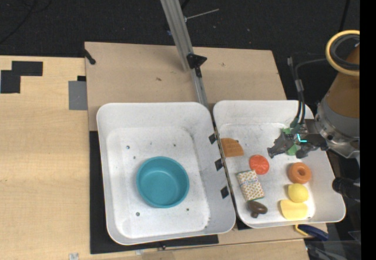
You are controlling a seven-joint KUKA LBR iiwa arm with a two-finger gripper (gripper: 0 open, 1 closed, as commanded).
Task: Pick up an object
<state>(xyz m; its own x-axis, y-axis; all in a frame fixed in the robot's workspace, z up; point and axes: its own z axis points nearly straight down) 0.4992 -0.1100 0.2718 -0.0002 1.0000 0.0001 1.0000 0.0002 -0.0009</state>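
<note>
Gripper (281, 148) low over the right bin (267, 113), reaching in from the right, dark fingers pointing left — whether apart or together, cannot tell; nothing visibly between them. Just below and left of the tip, a red ball (259, 164). Further left, an orange-brown block (231, 147) near the bin's left wall. Below right of the gripper, an orange ring (299, 173), then a yellow ball (298, 192) and a yellow piece (293, 209) beneath. Below, a patterned box (250, 185) and a dark brown lump (257, 209). Well to the left — a teal bowl (163, 181) in the left bin (117, 118).
</note>
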